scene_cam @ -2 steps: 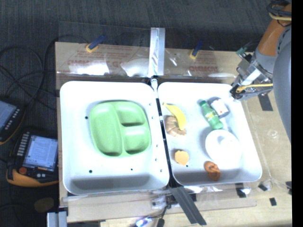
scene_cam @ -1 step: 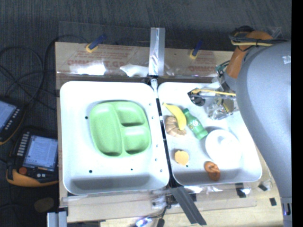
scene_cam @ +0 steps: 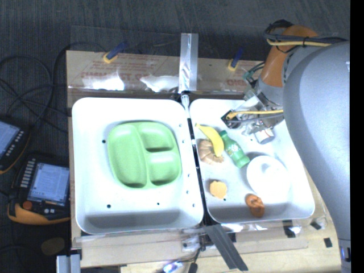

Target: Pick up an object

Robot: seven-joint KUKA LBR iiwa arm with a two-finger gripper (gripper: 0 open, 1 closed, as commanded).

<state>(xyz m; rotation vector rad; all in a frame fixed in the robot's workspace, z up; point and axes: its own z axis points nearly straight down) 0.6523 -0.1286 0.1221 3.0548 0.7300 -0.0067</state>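
around, dark carpet (scene_cam: pixel 170 4); brown bench (scene_cam: pixel 91 67) under bins (scene_cam: pixel 91 198)

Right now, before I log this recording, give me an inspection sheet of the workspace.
Surface: left bin and right bin, white, side by side on the bench.
Job's things: in the right bin, banana, green bottle, tan lump, orange piece, brown piece, white dish.
Clutter: green divided plate in the left bin.
Hand: over the right bin's far end; grip cannot be told.
Cables: black cables on the floor left of the bench.
Surroundings: two handheld screens, dark carpet.
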